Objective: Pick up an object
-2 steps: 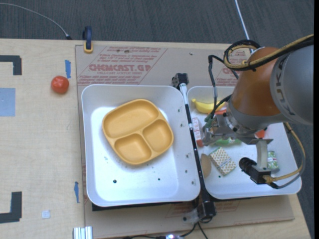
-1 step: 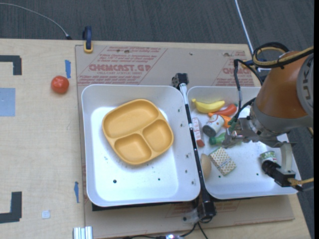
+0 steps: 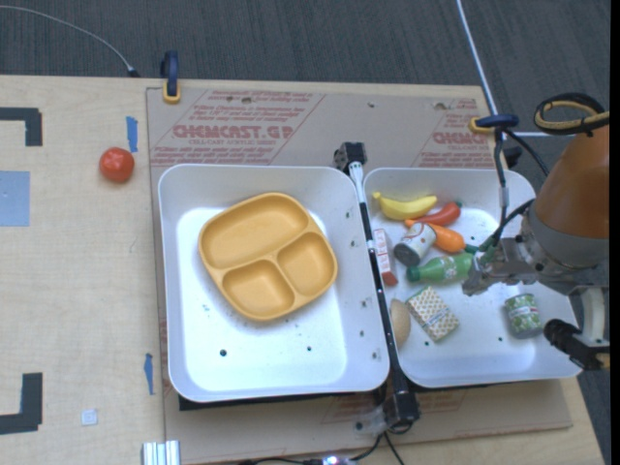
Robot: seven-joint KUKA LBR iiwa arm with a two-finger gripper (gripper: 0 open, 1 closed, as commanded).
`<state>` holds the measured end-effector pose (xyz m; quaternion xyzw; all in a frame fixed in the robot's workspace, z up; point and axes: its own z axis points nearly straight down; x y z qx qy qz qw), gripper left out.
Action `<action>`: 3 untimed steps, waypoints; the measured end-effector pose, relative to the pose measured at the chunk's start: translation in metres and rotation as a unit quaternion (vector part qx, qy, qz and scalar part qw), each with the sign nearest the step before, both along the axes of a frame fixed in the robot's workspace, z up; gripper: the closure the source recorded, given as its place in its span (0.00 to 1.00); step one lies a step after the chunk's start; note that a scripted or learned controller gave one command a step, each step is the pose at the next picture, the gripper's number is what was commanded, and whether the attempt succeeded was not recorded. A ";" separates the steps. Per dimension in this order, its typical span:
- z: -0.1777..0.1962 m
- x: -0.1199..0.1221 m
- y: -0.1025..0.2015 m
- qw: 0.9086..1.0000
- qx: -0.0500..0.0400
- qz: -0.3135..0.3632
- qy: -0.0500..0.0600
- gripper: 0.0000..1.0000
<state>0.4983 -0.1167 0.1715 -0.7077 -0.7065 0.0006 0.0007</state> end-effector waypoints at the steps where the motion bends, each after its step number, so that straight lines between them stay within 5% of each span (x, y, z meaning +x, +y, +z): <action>1: 0.013 0.073 0.070 1.000 0.000 0.002 -0.002 1.00; 2: 0.001 0.091 -0.018 1.000 -0.001 0.000 -0.002 1.00; 3: 0.001 0.091 -0.017 1.000 -0.001 0.001 -0.002 0.00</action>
